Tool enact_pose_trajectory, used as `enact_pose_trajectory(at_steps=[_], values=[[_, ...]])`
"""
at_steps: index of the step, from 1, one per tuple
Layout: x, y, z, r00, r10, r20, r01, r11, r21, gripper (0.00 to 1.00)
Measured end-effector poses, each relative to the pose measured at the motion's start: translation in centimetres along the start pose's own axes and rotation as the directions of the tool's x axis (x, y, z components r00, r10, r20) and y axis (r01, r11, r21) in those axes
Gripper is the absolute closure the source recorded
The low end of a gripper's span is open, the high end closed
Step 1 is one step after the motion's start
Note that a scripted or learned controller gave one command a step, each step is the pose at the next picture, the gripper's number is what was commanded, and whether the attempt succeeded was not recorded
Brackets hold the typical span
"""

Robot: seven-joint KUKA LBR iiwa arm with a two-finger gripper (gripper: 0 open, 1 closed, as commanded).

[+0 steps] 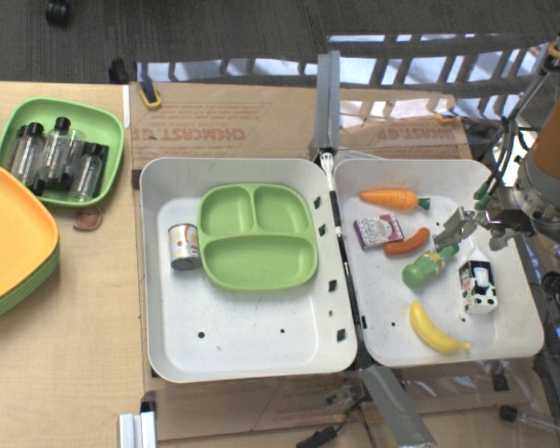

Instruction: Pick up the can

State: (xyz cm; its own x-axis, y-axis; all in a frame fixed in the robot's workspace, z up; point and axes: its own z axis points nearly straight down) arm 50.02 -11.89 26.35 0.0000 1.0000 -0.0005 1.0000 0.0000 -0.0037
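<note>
Your can (183,246) lies beside the green divided plate (258,235) in the left bin (247,353); gripper (462,227), fingers spread and holding nothing, hovers above the right bin (392,343).

You get bright, even overhead light, with both white bins (252,353) close to washed out. Shadows are soft and short; a faint one sits under the green divided plate (258,236). Strong glare hits the metal rails (420,63) past the surface's far edge. Focus is decent in the middle, grainy overall, and the arm (541,171) at the right edge looks blurred.
</note>
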Motion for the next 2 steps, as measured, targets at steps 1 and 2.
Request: enact_pose_trajectory(at_steps=[1, 2], values=[[-0.2, 3.2, 10.5, 0.998, -0.067, 0.0, 0.067, 0.998, 0.0, 0.0], [-3.5, 4.0, 17.3, 0.988, 0.155, -0.002, -0.155, 0.988, 0.001, 0.0]])
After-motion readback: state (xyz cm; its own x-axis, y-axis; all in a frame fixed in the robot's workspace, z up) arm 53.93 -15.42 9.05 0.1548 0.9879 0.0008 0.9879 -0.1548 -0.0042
